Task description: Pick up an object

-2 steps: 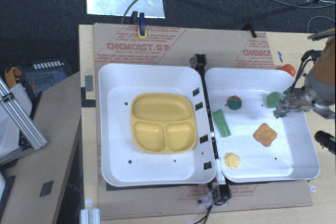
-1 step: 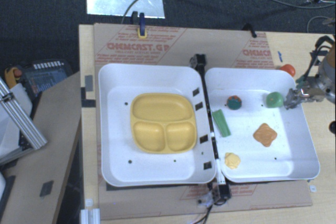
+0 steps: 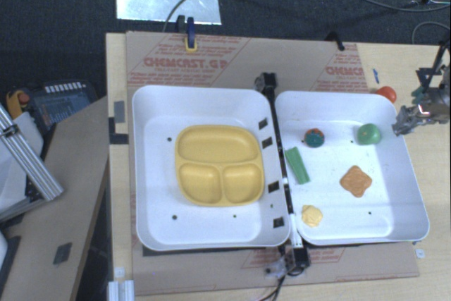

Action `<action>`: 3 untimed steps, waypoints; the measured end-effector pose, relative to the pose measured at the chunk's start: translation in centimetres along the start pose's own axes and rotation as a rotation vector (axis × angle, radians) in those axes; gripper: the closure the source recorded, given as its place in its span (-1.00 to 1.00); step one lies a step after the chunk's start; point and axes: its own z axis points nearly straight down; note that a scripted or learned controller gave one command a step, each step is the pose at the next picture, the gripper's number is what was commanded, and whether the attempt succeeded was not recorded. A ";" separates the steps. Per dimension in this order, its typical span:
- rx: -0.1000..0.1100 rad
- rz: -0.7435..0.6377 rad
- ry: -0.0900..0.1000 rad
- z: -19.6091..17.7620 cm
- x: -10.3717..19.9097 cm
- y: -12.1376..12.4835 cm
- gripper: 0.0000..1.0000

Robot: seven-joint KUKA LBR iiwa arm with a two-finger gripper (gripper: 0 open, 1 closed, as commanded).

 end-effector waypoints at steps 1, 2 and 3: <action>0.005 -0.004 0.004 1.5 5.2 1.7 1.00; 0.005 -0.005 0.005 2.6 11.2 2.7 1.00; 0.004 -0.004 0.004 2.7 15.8 4.6 1.00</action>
